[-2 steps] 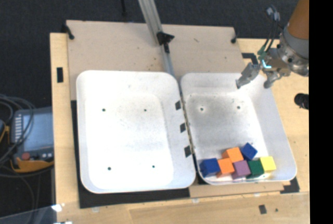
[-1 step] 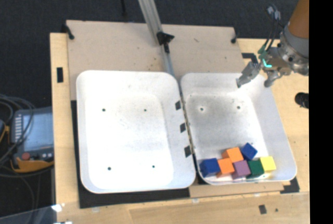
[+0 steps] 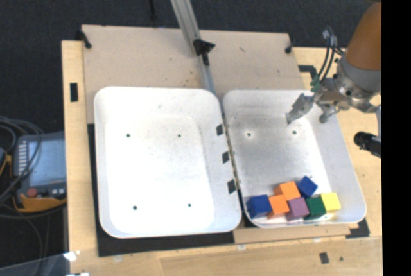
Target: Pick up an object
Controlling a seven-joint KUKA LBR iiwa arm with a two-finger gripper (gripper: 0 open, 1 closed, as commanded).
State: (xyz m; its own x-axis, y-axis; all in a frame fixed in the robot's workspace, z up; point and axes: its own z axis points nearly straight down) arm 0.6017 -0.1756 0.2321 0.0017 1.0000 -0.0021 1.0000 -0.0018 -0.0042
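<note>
The gripper (image 3: 309, 109) hangs over the upper right part of the right bin (image 3: 257, 108), its two fingers spread apart with nothing between them. The blocks lie well away from the jaws, toward the lower edge of the frame and slightly left, clustered in that bin's bottom corner. I count seven: two blue blocks (image 3: 258, 205), two orange blocks (image 3: 289, 190), one purple block (image 3: 298, 207), one green block (image 3: 315, 206) and one yellow block (image 3: 331, 201). They sit packed together, several touching. The left bin (image 3: 160, 159) lies alongside on the counter (image 3: 74, 76).
</note>
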